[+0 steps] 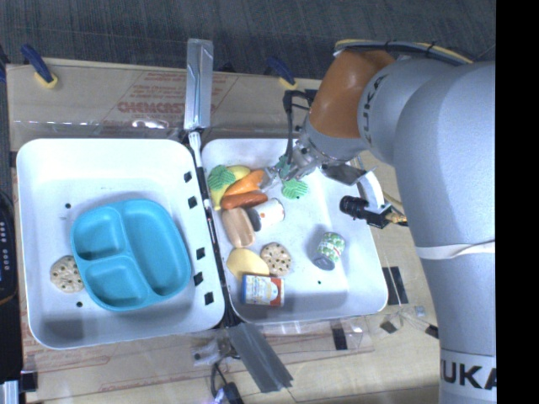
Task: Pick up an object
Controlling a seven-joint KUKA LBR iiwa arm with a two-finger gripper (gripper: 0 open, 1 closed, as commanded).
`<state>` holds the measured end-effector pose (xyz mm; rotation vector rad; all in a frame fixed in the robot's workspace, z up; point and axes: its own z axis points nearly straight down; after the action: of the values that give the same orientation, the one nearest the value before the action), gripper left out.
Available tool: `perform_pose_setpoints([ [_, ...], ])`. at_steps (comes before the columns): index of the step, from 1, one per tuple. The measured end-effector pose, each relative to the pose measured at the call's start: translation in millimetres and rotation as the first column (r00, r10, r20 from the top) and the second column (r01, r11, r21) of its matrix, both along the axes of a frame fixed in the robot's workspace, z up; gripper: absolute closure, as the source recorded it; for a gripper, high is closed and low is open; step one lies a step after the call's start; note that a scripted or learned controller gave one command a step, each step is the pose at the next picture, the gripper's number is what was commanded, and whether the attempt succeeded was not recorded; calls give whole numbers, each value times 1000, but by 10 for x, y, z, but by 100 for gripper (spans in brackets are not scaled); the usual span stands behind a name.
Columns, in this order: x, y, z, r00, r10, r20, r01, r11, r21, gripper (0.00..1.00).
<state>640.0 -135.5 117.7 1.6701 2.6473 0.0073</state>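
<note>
Taking the right-hand bin (370,297) as the landmark, its nearest edge, at the bottom of the view, has a small can with a blue and red label (261,290) lying just inside the front wall. Just behind the can sit a yellow lemon-like piece (244,263) and a round cookie (275,258), the two touching or nearly so. Toward the bin's right side, level with them, a small green-and-white patterned cup (329,249) lies on its side, apart from everything else.

Further back along the bin's left wall comes a tight heap: a hot dog in a bun (237,225), a small white bottle with a dark cap (270,214), an orange carrot (244,199), and behind those a green leafy vegetable (221,178) with a yellow piece (240,172) against it.

Near the bin's back wall the gripper (285,172) hangs low, just right of that heap. A green ridged item (295,189) lies just below its tip. Whether the tool is wide or narrow I cannot tell, and I see nothing clearly held.

Across the bin's left wall, the other bin (34,225) holds a blue divided plate (130,252) and a cookie (65,273).

As I judge it, the pick is not yet done: the tool is down among the objects, so closing and lifting remain.
</note>
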Motion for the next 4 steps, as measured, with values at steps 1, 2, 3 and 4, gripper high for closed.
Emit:
perform_pose_setpoints([
  [1,145,49,-255,971,236,-26,-236,972,3,100],
  [2,34,-413,-245,907,-422,-11,422,907,2,100],
  [3,165,16,-253,945,-326,-14,327,945,0,100],
  [4,179,-191,-241,1000,29,-10,-29,1000,1,100],
])
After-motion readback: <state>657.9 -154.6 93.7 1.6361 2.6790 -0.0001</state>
